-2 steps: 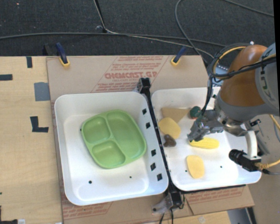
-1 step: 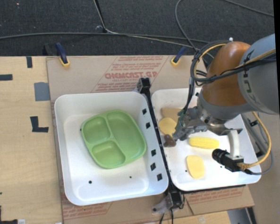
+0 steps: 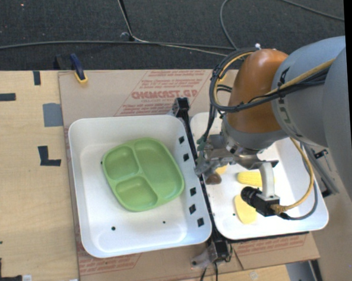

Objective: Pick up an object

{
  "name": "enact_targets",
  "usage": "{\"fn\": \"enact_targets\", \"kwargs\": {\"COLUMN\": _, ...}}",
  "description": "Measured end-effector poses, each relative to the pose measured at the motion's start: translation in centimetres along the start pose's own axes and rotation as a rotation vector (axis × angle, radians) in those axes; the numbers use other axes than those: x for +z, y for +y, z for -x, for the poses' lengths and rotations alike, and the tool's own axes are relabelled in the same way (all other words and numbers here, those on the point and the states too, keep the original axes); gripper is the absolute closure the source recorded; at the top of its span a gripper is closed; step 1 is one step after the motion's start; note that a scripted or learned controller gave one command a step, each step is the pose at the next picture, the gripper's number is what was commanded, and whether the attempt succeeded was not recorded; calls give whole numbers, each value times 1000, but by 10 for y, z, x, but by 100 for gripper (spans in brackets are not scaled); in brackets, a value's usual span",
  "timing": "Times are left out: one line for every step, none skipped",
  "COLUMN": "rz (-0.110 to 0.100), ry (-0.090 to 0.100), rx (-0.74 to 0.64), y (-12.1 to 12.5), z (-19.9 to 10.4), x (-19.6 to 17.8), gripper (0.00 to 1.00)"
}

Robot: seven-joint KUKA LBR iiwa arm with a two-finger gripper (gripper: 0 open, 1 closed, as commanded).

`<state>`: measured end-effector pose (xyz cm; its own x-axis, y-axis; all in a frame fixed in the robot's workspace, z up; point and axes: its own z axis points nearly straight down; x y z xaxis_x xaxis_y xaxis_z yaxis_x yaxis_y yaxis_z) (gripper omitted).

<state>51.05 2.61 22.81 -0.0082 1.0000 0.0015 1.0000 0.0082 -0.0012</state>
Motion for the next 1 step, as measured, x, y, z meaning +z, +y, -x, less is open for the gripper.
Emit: {"fn": "enact_targets", "kwargs": {"rz": -2, "ry": -1, "rx": 2, "y": -4, "z": -55, "x": 12, "gripper": 100}}
